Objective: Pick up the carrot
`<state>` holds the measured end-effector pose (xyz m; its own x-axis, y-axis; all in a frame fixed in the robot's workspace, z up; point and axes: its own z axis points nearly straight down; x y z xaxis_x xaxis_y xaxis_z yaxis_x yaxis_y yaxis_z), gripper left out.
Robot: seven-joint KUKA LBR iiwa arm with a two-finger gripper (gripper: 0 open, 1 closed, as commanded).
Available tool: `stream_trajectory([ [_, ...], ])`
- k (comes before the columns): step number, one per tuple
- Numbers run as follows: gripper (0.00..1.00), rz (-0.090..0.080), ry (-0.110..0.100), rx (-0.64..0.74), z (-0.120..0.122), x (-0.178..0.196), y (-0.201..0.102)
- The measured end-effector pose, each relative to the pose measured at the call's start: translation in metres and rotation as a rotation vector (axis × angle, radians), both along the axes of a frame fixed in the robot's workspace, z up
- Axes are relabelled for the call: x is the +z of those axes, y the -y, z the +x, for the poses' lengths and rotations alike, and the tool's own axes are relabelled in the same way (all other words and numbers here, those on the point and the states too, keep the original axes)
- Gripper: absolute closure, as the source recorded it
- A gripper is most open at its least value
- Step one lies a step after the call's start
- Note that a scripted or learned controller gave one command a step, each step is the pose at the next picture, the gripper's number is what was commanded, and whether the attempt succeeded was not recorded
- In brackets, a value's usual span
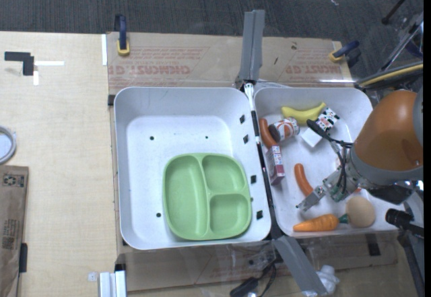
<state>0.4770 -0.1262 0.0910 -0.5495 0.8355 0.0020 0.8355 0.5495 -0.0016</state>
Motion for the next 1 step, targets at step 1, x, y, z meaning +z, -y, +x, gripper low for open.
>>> stream_trajectory([
  [1,1.00,0.000,0.001,-0.003,0.0005,0.0087,0.0002],
])
